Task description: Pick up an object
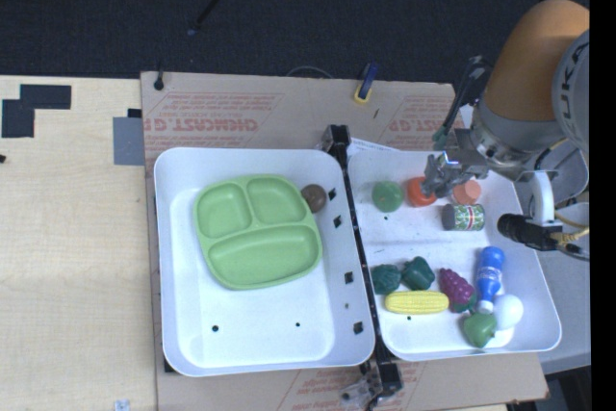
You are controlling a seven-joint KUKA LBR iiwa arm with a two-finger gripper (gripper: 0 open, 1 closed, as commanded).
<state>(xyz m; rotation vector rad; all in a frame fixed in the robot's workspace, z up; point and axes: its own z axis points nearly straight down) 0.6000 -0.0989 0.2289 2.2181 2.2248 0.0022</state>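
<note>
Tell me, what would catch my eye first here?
Probably the big grey-and-orange arm reaching in from the right, its gripper low over the right bin, by an orange toy near the bin's far side. Next, the green divided plate in the left bin, a small brown ball at its edge. Then the bright toy food crowding the right bin's near end: yellow corn, purple grapes, a blue bottle.

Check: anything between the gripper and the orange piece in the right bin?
Nothing visible. The gripper sits right over the orange piece, at its right edge. The green ball lies just left of it, the small can lower right.
</note>
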